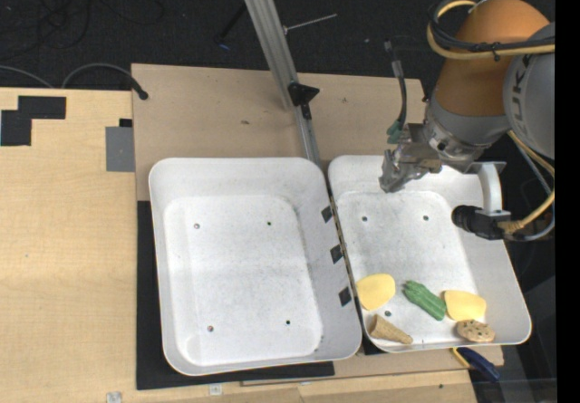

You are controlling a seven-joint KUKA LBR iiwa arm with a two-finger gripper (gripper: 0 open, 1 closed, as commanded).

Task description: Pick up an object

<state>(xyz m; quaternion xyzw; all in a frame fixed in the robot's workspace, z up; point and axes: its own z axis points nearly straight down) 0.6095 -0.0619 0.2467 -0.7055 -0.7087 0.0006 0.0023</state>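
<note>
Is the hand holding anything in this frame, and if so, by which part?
Nothing is held. The hand hangs over the far end of the right bin, well away from the objects along that bin's near edge.

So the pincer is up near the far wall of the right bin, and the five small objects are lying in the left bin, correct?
Not quite. The camera view shows the five small objects lying along the near edge of the right bin, not in the left one. The pincer is indeed near that bin's far wall.
</note>
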